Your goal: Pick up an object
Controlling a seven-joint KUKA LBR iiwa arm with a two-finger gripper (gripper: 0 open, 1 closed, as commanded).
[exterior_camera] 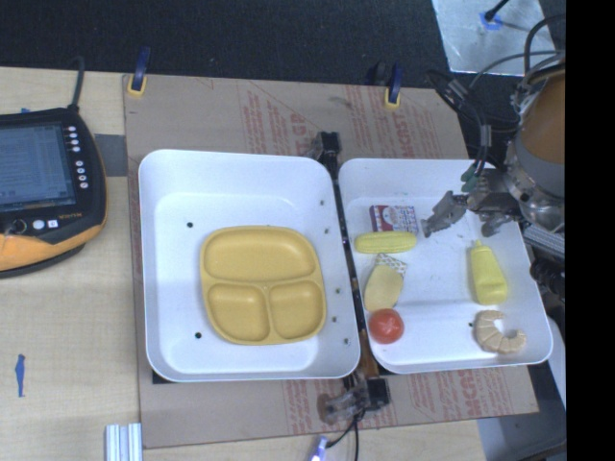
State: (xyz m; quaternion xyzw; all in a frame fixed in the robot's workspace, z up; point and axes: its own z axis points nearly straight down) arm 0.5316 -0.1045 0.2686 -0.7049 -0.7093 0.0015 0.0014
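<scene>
Nearest the camera, a croissant [499, 332] lay in the right bin [437, 353]; my jaws hung apart, gripping nothing, above that bin's far side, near the yellow bottle [487, 273].

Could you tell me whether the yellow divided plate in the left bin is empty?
Empty: the yellow divided plate shows three bare compartments.

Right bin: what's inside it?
The right bin holds a small carton, corn cob, pale yellow wedge, tomato, yellow bottle and croissant. The gripper covers some floor near the back.
</scene>
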